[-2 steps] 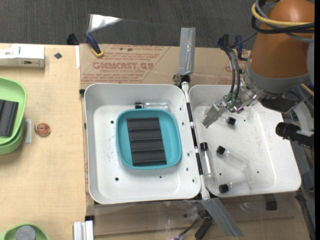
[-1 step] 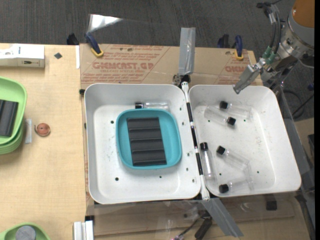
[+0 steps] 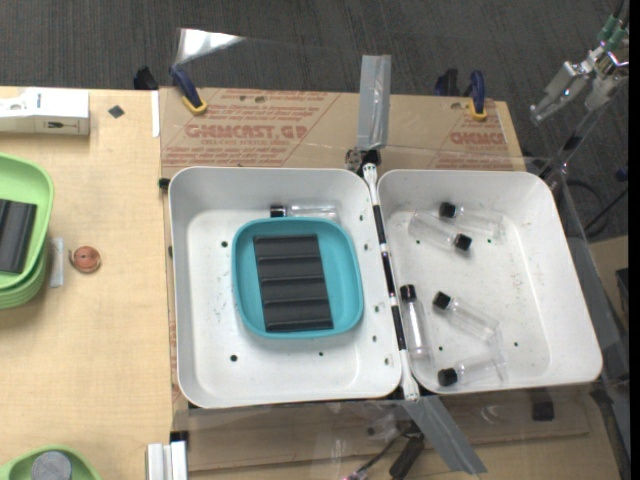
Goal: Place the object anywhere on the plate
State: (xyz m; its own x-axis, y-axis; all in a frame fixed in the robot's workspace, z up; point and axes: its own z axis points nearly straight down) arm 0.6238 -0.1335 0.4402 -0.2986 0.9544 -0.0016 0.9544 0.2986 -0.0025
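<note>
Nothing has been picked up yet: clear tubes with black caps (image 3: 452, 231) lie scattered in the right bin (image 3: 560, 268), well apart from the teal plate (image 3: 245, 268) in the left bin (image 3: 195, 298), so the next move is grasping one tube.

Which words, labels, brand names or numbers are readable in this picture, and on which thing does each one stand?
"CHEMCAST GP": red print on the brown paper sheet behind the left bin, partly blurred, so the last letters are uncertain.
The same red print repeats on the sheet behind the right bin, cut off and too blurred to read in full.
Smaller red lines on the sheet: too small to read.
White box at the left edge: dark marks, too small to read.
</note>
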